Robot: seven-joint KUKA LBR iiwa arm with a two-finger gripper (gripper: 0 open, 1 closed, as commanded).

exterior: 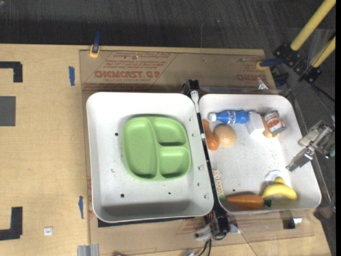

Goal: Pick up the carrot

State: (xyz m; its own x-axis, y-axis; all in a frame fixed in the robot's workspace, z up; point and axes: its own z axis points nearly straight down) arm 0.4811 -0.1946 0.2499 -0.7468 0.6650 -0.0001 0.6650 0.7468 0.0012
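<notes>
The carrot (245, 200) is orange with a dark green end and lies along the front wall of the right bin (250, 159), its green end touching a yellow banana (281, 191). My gripper (295, 155) hangs at the right bin's right rim, up and to the right of the carrot and well apart from it. Its two fingers are spread open and hold nothing.
In the right bin lie a blue bottle (232, 117), a small can (273, 122), a tan ball (225, 135) and an orange piece (211, 138) against the left wall. The left bin (101, 159) holds a green divided plate (156, 146).
</notes>
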